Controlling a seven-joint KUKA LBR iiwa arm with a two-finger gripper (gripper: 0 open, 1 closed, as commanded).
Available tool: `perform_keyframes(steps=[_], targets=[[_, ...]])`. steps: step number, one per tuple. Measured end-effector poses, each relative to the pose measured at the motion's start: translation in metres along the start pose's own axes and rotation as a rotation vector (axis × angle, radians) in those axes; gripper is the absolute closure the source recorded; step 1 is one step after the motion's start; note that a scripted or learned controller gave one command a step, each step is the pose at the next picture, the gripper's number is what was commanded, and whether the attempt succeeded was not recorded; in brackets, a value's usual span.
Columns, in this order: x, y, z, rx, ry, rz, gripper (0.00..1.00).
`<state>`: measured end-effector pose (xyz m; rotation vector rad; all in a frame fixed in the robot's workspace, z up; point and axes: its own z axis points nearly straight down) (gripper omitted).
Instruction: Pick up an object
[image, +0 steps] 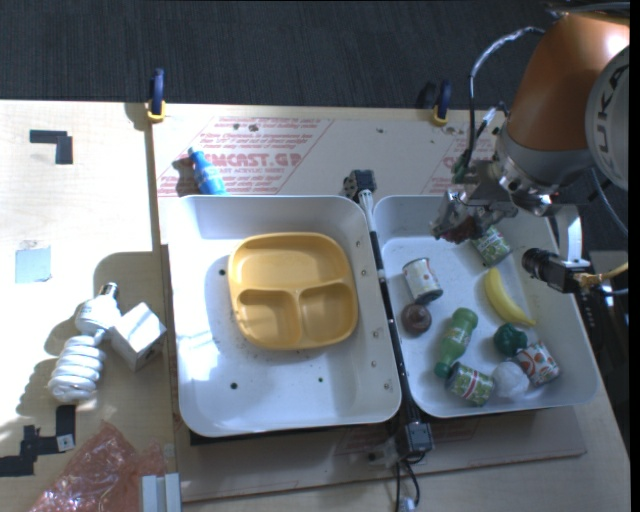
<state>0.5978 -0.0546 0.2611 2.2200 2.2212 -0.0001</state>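
Here the gripper (462, 222) hangs over the far end of the right bin (570, 395), and whether it grasps anything cannot be told from this angle. Just beside it lies a small green-and-white can (491, 246). Nearer the front of that bin lie a banana (504, 298), a grey can (422, 280), a brown round piece (416, 318), a green bottle (455, 339) and a cluster of small items. The left bin (200, 400) holds a yellow divided tray (293, 290).
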Motion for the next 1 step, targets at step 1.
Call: perform_keyframes(steps=[1], targets=[[0.0430, -0.0203, 0.0661, 0.001, 0.000, 0.001, 1.00]])
